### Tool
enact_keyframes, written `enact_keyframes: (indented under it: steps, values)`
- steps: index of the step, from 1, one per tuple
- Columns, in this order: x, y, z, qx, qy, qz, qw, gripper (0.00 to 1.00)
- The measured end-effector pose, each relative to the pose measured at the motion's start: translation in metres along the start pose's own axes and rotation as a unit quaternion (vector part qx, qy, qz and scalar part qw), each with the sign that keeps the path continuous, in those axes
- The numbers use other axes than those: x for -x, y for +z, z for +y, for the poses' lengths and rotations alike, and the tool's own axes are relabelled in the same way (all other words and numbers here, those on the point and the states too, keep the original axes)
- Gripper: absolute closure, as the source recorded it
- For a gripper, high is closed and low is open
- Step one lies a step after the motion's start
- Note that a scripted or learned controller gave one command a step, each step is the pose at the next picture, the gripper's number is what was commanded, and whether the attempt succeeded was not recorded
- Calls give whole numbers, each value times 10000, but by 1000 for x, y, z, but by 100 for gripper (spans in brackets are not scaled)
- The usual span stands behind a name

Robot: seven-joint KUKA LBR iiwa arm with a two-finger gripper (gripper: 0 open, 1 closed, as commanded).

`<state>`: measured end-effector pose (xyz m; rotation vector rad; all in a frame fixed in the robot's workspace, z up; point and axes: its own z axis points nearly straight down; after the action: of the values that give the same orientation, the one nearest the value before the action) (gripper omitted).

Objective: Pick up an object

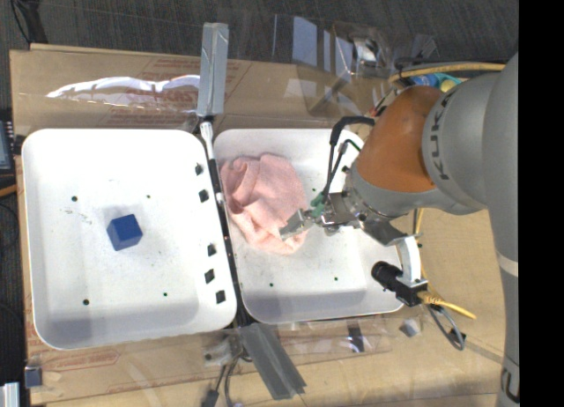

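White bins (53,247) are seated on a cardboard-covered bench (106,70). Pink cloth (260,196) is bunched in the right bin; gripper (298,225) is pinched on its right edge. Blue cube (124,231) is noted left of the cloth.

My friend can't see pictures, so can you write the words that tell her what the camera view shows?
A grey and orange robot arm reaches from the right into the right white bin, its gripper at the edge of a crumpled pink cloth. In the left white bin sits a small blue cube. Both bins rest side by side on a brown bench.
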<state>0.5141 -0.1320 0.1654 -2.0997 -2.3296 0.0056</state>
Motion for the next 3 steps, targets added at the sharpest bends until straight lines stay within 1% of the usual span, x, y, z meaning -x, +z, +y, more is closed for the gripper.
enact_keyframes:
  steps: [1, 2, 3]
  values:
    - [7, 38, -12, 7, 3, 0, 10000, 0]
    - [30, 66, 45, 10, 36, -1, 10000, 0]
    - [67, 71, 83, 29, 462, -7, 9989, 0]
